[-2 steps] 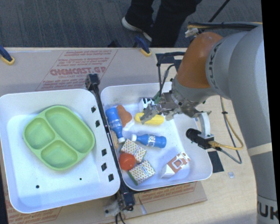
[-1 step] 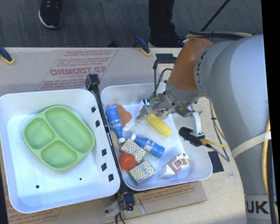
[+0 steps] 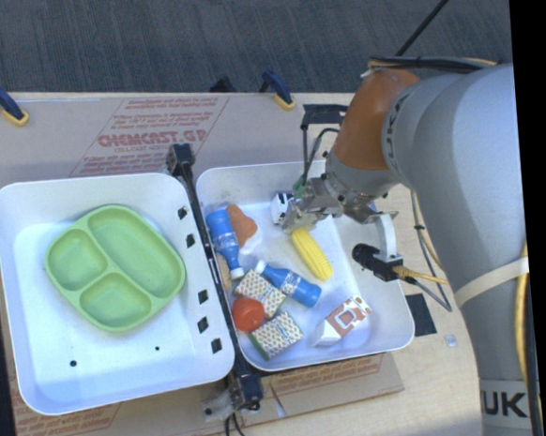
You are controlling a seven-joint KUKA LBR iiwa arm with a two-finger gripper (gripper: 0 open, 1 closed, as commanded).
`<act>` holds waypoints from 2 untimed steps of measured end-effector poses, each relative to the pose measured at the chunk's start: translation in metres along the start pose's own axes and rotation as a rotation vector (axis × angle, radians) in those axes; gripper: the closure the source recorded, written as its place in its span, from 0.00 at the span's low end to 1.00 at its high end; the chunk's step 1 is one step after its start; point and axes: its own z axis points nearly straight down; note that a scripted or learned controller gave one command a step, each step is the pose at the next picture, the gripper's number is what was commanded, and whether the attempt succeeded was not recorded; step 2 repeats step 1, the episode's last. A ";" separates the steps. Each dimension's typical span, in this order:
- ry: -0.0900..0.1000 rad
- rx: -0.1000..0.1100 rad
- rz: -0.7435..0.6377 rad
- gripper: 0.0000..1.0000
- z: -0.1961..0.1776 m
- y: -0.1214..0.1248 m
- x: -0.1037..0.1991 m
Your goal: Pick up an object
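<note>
Gripper (image 3: 301, 212) low in the right bin (image 3: 395, 330), at its 12 o'clock end.
Whether it is open or closed cannot be told. The corn (image 3: 312, 253) lies just at its 6 o'clock; the green plate (image 3: 115, 266) sits in the left bin (image 3: 31, 372).

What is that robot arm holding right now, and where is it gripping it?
It cannot be told. The gripper hangs just above the top end of the yellow corn cob in the right bin.
</note>
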 end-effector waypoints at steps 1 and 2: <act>0.001 -0.004 0.005 1.00 -0.125 0.018 0.034; 0.001 -0.004 0.005 1.00 -0.125 0.018 0.034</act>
